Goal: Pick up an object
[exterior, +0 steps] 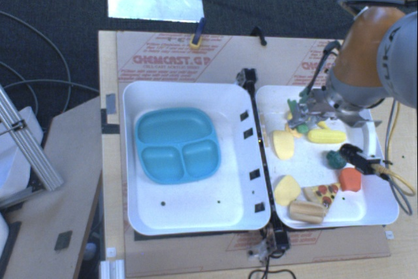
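- Gripper sits low over the back of the right bin, arm reaching in from the right.
- Wide or narrow: I cannot tell, the wrist hides too much from this slant. I see nothing held.
- Nearest candidates: a small green piece just under the gripper, and a yellow long piece just beside it toward the right.
- Also in that bin: pale yellow wedge near the divider, dark green lump, red block, pizza slice, round yellow piece, bread roll at the front edge.
- Left bin carries a blue divided plate. It's flat and awkward, so I'd skip it.
- My read: approach stage, no grasp made yet.
- To do it well, I'd commit to one target. The yellow long piece looks best: it stands apart from its neighbours and is narrow across.
- I'd centre over its middle, close across the short axis and descend straight.
- Risks: the green piece is close and could get pinched or nudged along; smooth toy plastic may squirt out of an off-centre grip.
- I'd lift slowly and confirm the piece sits in the gripper before calling it picked.
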### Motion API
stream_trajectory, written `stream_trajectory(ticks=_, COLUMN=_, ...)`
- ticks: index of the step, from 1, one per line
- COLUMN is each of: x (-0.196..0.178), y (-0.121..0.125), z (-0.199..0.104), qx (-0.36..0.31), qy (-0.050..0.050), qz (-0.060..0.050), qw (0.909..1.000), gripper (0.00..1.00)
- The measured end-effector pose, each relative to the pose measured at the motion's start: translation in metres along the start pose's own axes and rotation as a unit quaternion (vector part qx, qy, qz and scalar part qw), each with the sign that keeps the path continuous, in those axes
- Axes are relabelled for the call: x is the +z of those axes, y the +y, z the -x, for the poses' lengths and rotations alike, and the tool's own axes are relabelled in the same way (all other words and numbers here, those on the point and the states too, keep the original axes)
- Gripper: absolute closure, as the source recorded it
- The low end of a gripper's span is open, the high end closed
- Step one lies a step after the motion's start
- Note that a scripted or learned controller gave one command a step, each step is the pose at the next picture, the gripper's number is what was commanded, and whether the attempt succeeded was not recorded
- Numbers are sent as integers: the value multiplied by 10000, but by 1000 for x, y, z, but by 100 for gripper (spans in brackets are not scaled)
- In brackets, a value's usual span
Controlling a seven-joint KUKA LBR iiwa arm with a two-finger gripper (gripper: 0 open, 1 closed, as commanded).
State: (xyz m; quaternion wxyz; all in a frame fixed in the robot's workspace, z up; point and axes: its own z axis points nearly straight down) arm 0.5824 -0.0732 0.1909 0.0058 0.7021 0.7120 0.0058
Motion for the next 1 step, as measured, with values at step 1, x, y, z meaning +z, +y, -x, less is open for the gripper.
stream_trajectory(ticks=1, x=-66, y=-11, z=-55, qx=16, qy=10, qz=-37, qw=10000, gripper=100)
